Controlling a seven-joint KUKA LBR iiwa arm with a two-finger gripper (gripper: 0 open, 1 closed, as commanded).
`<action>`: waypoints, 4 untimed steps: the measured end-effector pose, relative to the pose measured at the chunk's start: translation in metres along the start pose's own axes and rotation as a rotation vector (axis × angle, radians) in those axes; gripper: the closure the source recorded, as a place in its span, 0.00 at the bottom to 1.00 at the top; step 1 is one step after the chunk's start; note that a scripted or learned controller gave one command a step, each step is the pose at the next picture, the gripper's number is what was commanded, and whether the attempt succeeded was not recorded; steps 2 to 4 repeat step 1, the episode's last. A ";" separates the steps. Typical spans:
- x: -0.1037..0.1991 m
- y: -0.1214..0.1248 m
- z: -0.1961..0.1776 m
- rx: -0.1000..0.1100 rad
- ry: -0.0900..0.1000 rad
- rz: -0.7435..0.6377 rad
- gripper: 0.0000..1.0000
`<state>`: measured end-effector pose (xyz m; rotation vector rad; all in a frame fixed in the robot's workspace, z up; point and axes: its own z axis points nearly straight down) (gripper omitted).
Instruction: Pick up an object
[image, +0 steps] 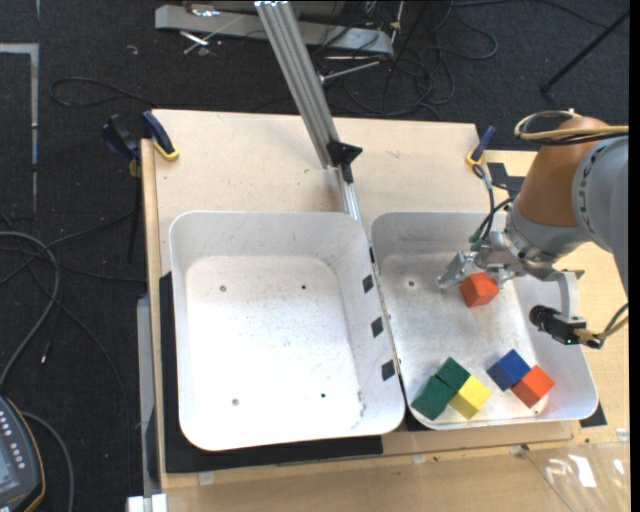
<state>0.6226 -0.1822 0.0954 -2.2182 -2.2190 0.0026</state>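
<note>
While the arm is reaching into the right bin (400, 240), the hand (478, 270) is sitting directly over an orange block (479, 289); whether it is gripping the block I cannot tell. Lifting is apparently pending. Nearer the bin's front wall, green, yellow and blue blocks are lying. Beyond the desk (250, 165), cables are trailing over dark flooring.
</note>
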 end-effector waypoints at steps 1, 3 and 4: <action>-0.002 0.002 -0.010 -0.007 -0.003 0.001 1.00; -0.002 0.002 -0.010 -0.007 -0.003 0.001 1.00; -0.002 0.002 -0.010 -0.007 -0.003 0.001 1.00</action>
